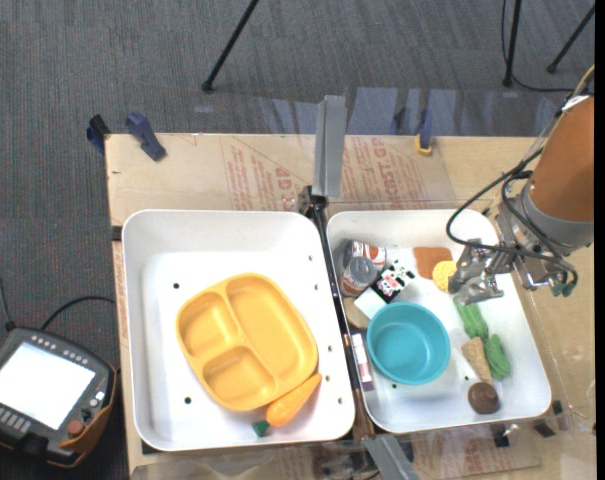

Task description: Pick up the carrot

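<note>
The end effector [479,286] hovers low over the right bin [538,368], above a green toy vegetable [472,319]; whether it is apart or together I cannot tell, and nothing shows clamped in it. The one carrot [293,401], smooth, tapered and orange with a green stub, lies in the left bin [152,258], touching the front edge of a glossy yellow three-compartment plate [246,340]. One round teal bowl [409,343] sits in the right bin.

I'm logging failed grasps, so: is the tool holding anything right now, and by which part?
Nothing. The tool sits over the right bin; the carrot lies in the left bin.
</note>
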